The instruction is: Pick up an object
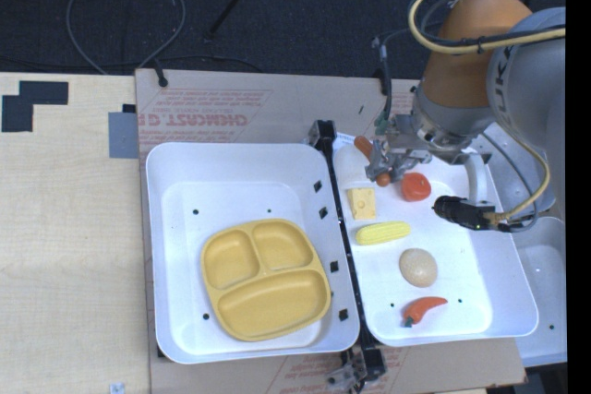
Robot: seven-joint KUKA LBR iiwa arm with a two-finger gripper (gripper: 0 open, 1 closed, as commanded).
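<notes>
My gripper (386, 167) hangs low over the far left part of the right bin (503, 291). A small orange-red piece (382, 179) lies right at its tip, and whether it is held I cannot tell. An orange carrot-like piece (364, 145) lies just behind it by the bin's far wall. A red tomato (416, 187) sits right of the gripper. A yellow cheese wedge (362, 203) lies just in front of it. Nearer the camera are a corn cob (382, 233), a beige egg-shaped item (418, 267) and a red chili (423, 309).
The left bin (175, 198) holds a yellow divided tray (265, 279). A black divider (338, 226) runs between the two bins. The grey arm with its orange band (476, 41) fills the upper right, and a black cable piece (466, 212) hangs over the right bin.
</notes>
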